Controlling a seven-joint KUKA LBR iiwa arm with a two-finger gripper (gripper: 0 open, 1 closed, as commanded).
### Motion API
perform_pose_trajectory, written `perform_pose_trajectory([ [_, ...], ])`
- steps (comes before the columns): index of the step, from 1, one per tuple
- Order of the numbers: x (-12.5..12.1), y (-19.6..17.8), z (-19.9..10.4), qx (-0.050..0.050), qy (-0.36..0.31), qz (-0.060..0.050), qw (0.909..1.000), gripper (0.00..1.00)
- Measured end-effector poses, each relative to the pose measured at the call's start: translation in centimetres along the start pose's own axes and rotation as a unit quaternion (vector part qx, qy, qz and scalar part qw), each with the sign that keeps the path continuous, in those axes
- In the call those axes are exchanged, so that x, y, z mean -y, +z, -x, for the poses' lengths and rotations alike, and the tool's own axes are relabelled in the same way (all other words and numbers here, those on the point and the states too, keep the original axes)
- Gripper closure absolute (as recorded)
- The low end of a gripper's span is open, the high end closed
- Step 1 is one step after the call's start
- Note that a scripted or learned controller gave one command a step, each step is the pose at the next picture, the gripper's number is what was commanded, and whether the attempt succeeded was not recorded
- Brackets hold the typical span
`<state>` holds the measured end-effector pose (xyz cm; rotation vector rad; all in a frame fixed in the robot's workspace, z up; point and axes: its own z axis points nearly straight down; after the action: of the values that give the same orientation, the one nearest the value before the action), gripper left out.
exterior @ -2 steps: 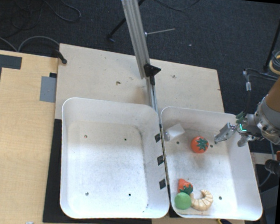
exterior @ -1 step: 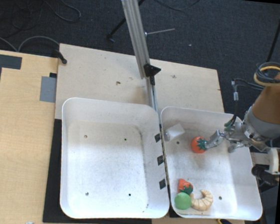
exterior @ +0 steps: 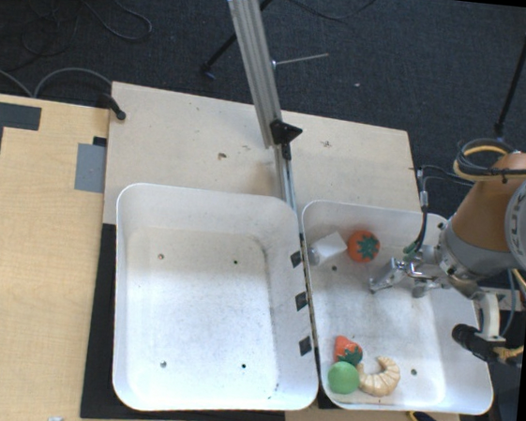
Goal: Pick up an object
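In the right bin (exterior: 469,393), near a tomato (exterior: 364,246), the jaws (exterior: 397,277) hang, their state unreadable.

Arm (exterior: 489,216) reaching in from right, wrist bent low, pincer (exterior: 397,275) pointing left

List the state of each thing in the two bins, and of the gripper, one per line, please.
Gripper: low in the right bin, nothing visibly held.
Tomato: lying free near the far wall.
White block: resting beside the tomato.
Green ball: near the front corner.
Beige curved toy: touching the green ball.
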<state>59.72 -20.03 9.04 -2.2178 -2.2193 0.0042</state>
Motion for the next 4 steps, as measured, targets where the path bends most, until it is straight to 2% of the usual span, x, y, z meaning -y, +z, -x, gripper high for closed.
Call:
perform_pose_trajectory([
  [1, -0.1, -1.3, 0.1, 0.0, 0.0, 0.001, 1.0, 1.0],
  [4, 0.4, -14.2, 0.0, 0.001, -0.001, 0.003, 1.0, 1.0],
])
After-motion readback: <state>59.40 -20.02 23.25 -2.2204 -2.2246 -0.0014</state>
